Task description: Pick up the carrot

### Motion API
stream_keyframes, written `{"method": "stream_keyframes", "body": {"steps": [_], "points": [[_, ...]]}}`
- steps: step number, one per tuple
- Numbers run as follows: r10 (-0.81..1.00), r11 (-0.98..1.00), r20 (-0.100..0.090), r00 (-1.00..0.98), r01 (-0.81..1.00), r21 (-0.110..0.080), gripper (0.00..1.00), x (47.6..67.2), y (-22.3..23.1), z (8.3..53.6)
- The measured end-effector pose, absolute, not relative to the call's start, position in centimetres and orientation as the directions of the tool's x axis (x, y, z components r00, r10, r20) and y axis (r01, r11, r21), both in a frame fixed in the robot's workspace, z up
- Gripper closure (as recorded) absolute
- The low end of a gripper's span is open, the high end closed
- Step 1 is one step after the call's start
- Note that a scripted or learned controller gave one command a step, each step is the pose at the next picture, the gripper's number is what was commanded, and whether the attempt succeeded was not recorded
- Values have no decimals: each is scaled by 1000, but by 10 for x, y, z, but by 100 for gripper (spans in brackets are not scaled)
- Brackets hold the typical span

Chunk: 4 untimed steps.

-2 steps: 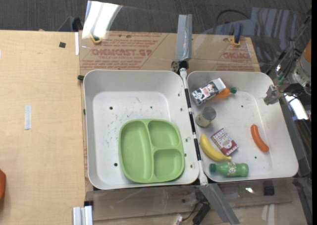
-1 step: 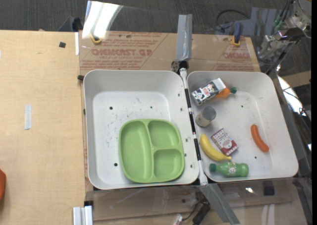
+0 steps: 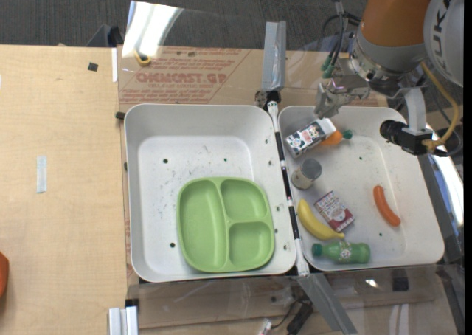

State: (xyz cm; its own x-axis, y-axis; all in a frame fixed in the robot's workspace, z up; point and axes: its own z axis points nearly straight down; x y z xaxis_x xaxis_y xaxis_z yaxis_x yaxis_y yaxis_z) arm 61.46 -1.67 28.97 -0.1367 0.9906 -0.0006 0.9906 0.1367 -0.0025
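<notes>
A: Carrot (image 3: 335,136) location?
B: Touching the milk carton (image 3: 306,136), far side of it. End effector (image 3: 327,105) hovers just above, aperture unreadable (can't tell).
A: Descend clear of the carton, straddle the carrot's body.

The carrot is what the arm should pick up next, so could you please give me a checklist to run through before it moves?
1. Carrot located: ok, in the right bin, by its far wall.
2. Tool lined up: ok, it hangs just beyond the carrot.
3. Carrot free of neighbours: not ok, the milk carton lies against it.
4. Lookalike ruled out: ok, the orange sausage lies well apart.
5. Carrot lifted: not ok, it lies on the bin floor.
</notes>
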Motion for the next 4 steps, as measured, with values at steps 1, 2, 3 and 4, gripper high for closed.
{"method": "stream_keyframes", "body": {"steps": [1, 2, 3, 4], "points": [[978, 208, -3, -208, 978, 0, 100, 612, -133, 325], [981, 193, -3, -193, 981, 1, 100, 647, -223, 92], [986, 169, -2, -169, 986, 0, 100, 629, -158, 232], [947, 320, 1, -320, 947, -2, 100, 477, -192, 170]]}}
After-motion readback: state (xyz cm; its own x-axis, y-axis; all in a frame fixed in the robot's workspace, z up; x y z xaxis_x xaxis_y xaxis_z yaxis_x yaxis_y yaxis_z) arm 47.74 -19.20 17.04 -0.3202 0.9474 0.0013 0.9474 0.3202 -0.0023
